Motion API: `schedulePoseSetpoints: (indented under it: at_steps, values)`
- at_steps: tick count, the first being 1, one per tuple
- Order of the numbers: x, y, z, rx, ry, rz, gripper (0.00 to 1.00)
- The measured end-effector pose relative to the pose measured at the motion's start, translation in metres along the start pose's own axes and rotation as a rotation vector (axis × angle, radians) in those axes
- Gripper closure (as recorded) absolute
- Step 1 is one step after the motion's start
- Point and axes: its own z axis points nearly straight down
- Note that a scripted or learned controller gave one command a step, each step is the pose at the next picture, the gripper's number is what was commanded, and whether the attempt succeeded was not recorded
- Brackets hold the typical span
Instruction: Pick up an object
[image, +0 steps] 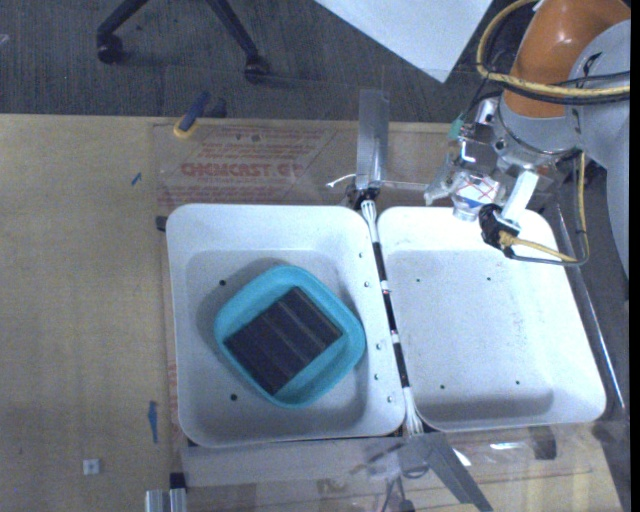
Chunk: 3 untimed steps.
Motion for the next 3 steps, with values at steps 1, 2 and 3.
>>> schedulePoseSetpoints:
  at_steps: [1, 2, 3]
  values:
    - [0.001, 0.0, -0.01, -0.002, -0.002, -0.002, 1.0]
    - [-0.012, 0.002, 0.048, 0.011, 0.003, 0.238, 1.0]
    - [-0.047, 0.004, 0.075, 0.007, 0.007, -0.336, 1.0]
